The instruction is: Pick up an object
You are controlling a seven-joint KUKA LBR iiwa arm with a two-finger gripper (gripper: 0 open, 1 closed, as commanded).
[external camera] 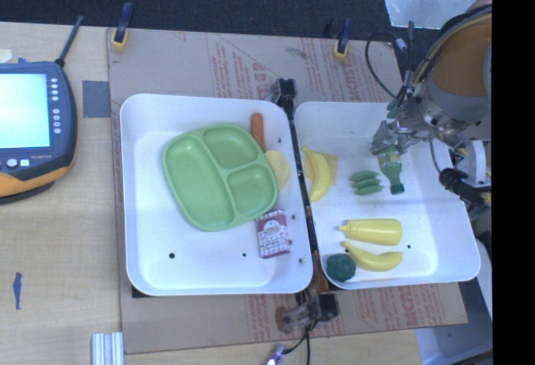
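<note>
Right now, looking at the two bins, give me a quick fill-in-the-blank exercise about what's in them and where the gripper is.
1. The green divided plate lies in the ____ bin of the camera view.
2. The gripper hangs over the ____ bin.
3. The yellow bottle lies just above a ____ near that bin's front edge.
4. The small red packet sits just below the plate's ____ corner.

Missing words: left; right; banana; lower right
</note>
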